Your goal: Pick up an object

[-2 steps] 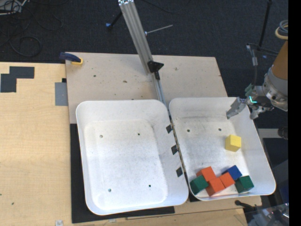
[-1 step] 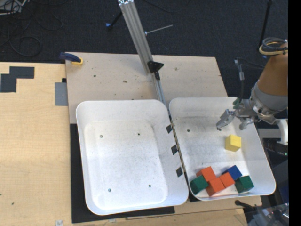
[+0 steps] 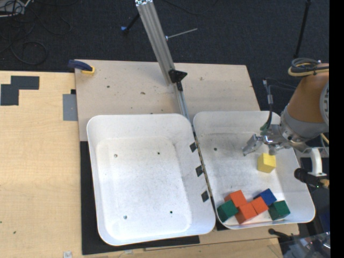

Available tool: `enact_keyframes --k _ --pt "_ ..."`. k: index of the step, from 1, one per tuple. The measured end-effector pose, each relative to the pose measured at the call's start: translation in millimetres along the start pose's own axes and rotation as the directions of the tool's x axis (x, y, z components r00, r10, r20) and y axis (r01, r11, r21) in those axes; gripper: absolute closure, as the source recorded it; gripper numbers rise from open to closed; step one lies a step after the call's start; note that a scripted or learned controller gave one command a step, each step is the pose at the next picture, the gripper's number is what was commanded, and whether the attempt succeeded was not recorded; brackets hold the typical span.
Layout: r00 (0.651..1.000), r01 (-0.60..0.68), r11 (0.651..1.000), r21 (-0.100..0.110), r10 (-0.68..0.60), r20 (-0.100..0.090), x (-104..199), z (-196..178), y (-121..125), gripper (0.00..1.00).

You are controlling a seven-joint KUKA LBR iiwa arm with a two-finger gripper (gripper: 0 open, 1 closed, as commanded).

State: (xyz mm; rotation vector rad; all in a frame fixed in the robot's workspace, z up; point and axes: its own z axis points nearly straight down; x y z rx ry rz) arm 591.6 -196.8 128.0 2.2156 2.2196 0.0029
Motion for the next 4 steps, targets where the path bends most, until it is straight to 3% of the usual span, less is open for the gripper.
enact_keyframes --k 1,2,4 --pt "1.000 -0.003 1.000 0.006 0.003 -0.003 0.8 37.9 0.5 0.00" --pt "1.000 -0.007 1.000 0.006 0.007 -0.003 -0.1 26.9 0.3 1.00" --pt "1.000 -0.001 1.000 0.001 0.001 -0.001 -8.2 -89.4 8.6 1.00"
